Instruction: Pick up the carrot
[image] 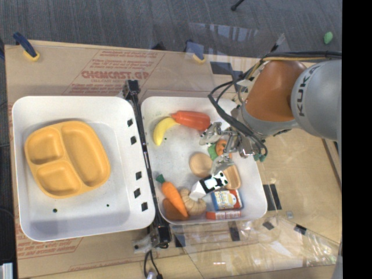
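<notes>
The carrot (173, 199), orange with a green top, lies in the right bin (174, 153) near its front left corner, its tip toward the front wall. A beige lumpy item (189, 200) rests against its right side. My gripper (222, 143) hangs low over the middle right of the same bin, well behind and to the right of the carrot. A small orange and green piece (219, 150) sits right beneath the gripper. The grey arm with its orange band (276, 92) reaches in from the right.
The right bin also holds a banana (162, 130), a red-orange pepper (190, 119), a tan egg shape (200, 164), a black and white cow toy (211, 183) and a small carton (225, 200). A yellow divided plate (65, 157) lies in the left bin (35, 214).
</notes>
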`<action>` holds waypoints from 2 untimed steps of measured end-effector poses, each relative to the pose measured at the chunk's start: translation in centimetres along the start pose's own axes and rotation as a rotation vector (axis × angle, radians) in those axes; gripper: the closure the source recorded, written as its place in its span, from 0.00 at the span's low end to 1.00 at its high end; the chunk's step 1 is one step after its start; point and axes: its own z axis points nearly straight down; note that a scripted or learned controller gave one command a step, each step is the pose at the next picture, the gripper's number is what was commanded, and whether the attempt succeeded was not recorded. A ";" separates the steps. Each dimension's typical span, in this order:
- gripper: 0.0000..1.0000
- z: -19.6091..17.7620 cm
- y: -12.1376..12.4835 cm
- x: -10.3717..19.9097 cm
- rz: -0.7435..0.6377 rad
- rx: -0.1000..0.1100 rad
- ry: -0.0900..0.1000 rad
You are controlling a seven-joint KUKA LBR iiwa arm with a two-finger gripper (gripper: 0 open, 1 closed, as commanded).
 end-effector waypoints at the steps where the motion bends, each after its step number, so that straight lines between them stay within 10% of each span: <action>1: 0.00 2.2 -1.0 -2.4 0.132 0.005 -0.013; 2: 0.00 2.3 3.9 0.4 0.324 0.004 -0.016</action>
